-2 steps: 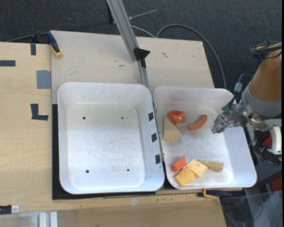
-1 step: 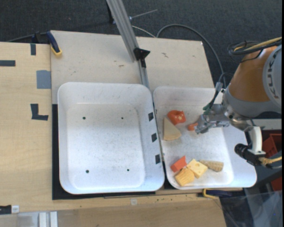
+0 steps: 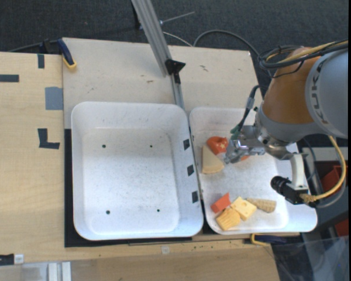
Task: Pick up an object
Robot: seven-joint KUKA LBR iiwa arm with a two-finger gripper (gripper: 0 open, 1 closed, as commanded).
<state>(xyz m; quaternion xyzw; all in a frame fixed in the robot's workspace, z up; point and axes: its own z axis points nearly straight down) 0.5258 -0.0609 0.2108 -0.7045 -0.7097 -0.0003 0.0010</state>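
pincer [image 3: 233, 153] low in right bin [image 3: 292, 218] | beside red piece [image 3: 217, 143] | 5 items

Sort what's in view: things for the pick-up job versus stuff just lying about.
Job:
gripper
red piece
tan wedge
orange block
yellow blocks
beige cone
right bin

Lying about:
left bin
yellow-handled clamp

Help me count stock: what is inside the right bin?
Inside the right bin: a red piece, tan wedge, orange chunk, two yellow blocks, a cone. The arm covers its upper right part.
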